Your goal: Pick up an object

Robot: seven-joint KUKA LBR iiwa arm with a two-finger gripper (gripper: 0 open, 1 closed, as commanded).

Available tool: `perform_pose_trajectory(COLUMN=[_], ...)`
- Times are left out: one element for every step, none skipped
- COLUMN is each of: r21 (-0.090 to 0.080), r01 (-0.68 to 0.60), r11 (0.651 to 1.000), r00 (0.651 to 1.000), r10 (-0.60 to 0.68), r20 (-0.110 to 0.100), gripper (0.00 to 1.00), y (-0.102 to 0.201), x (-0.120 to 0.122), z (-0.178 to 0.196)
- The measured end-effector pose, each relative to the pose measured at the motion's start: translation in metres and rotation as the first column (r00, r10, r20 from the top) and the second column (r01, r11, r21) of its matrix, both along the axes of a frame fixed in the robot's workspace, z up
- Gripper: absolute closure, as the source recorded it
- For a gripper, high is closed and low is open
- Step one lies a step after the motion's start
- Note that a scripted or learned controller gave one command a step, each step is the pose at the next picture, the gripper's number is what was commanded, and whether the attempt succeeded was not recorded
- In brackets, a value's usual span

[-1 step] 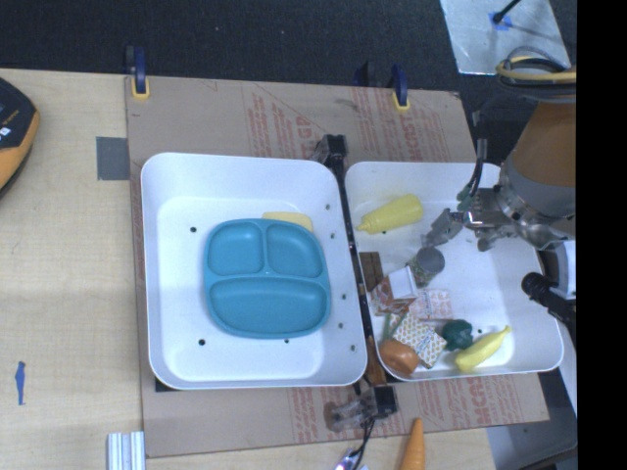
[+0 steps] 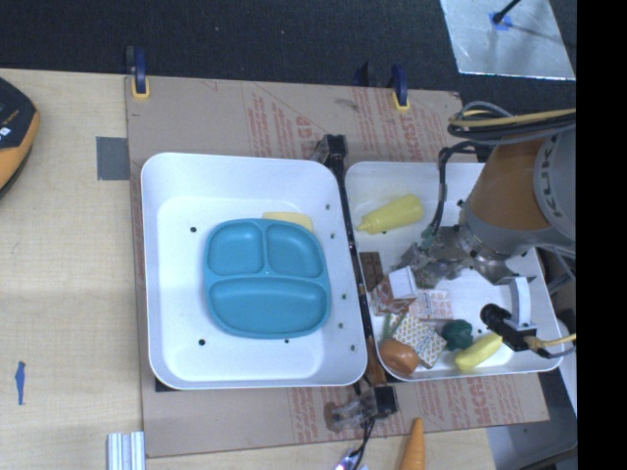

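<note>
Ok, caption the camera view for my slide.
Arm's end effector reaches into cluttered right bin; blue divided plate sits in left bin.

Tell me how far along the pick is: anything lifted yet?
Done: the arm has reached over the right bin, its gripper low among the clutter near a small white packet. In hand: nothing I can confirm; no object shows between its fingers. Left: the grasp and lift. The yellow bottle and dark green piece lie in the bin, and the blue divided plate sits in the left bin.

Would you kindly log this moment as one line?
arm over right bin | gripper low among clutter | blue plate in left bin
</note>
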State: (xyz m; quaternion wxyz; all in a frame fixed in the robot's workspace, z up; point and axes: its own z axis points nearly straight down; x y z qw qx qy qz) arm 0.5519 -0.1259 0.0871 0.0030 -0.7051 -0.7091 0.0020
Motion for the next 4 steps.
perform_pose_trajectory(r21=[-0.003, 0.001, -0.001, 0.000], r01=[-0.001, -0.006, -0.002, -0.008], r11=[1.000, 1.000, 1.000, 1.000], r00=[1.000, 1.000, 1.000, 1.000], r10=[0.001, 0.006, 0.002, 0.008], r20=[0.002, 0.013, 0.008, -0.001], gripper=[1.00, 1.00, 1.00, 1.00], y=[-0.002, 0.084, 0.125, 0.205], x=[0.000, 0.022, 0.043, 0.014], z=[0.015, 0.110, 0.145, 0.129])
